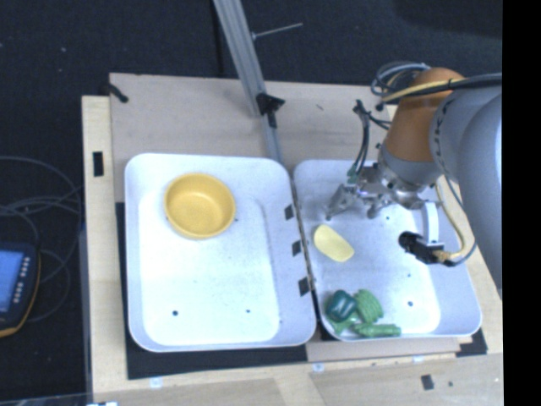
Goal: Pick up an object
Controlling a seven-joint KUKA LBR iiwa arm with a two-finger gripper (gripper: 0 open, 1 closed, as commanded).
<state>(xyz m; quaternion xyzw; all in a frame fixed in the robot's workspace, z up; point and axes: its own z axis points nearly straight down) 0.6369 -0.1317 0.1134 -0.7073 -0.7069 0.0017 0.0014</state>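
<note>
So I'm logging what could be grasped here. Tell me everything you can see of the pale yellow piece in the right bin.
The pale yellow piece is a small, smooth, rounded wedge-like lump, plain in colour, possibly plastic or foam. It lies flat on the floor of the right bin near its left wall, angled diagonally. Nothing touches it: the gripper sits above and to its right, and the green objects lie apart, nearer the front edge.

Grey arm [473, 142] entering from the right of the frame, orange band uppermost; gripper [353, 203] at centre right, fingers spread apart, holding nothing.
</note>
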